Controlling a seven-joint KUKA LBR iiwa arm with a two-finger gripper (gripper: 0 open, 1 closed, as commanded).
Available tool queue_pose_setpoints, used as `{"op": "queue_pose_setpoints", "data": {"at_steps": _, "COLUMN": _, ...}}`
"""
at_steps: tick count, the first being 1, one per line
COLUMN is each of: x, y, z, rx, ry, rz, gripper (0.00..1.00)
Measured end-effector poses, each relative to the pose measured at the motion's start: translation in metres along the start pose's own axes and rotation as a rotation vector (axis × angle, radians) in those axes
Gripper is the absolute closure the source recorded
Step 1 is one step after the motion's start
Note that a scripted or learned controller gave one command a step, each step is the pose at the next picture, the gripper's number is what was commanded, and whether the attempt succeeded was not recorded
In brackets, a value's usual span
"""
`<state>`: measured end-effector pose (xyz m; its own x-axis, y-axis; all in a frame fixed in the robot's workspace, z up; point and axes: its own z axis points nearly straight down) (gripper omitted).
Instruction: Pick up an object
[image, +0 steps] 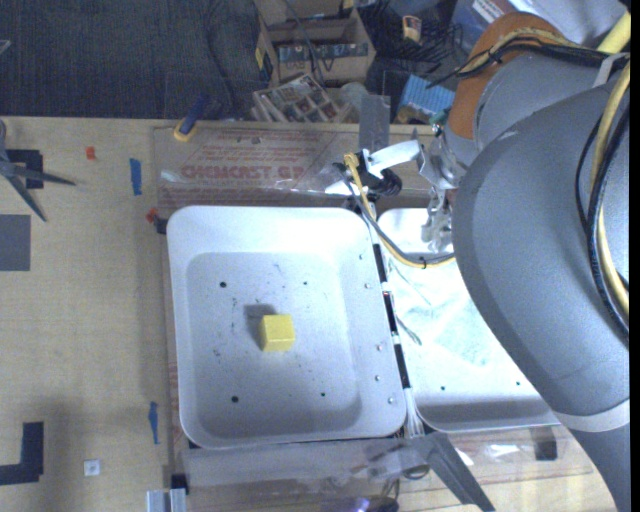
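A small yellow block (277, 332) lies alone on the floor of the left bin (200, 228), a little left of its middle. The grey arm (545, 250) with its orange band (490, 45) covers most of the right bin (455, 365). My gripper (436, 226) hangs over the far left corner of the right bin, well to the right of and behind the block. The arm's bulk hides much of that bin's floor.
Yellow and black cables (373, 235) run down along the seam between the two bins. A clear plastic sheet with red print (245, 165) lies behind the left bin. Bare wooden bench (80, 300) stretches to the left. Boxes and clutter (310, 50) stand beyond the bench's back edge.
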<state>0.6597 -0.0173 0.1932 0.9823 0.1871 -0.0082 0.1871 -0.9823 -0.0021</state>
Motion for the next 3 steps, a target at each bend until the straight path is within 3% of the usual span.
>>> {"op": "queue_pose_setpoints", "data": {"at_steps": 1, "x": -0.04, "y": 0.042, "z": -0.049, "rx": 0.0, "ry": 0.0, "rz": -0.205, "gripper": 1.0}}
{"op": "queue_pose_setpoints", "data": {"at_steps": 2, "x": -0.027, "y": -0.047, "z": -0.05, "rx": -0.002, "ry": 0.005, "rz": -0.012, "gripper": 1.0}}
{"op": "queue_pose_setpoints", "data": {"at_steps": 3, "x": -0.051, "y": 0.0, "z": -0.093, "rx": -0.003, "ry": 0.002, "rz": -0.163, "gripper": 1.0}}
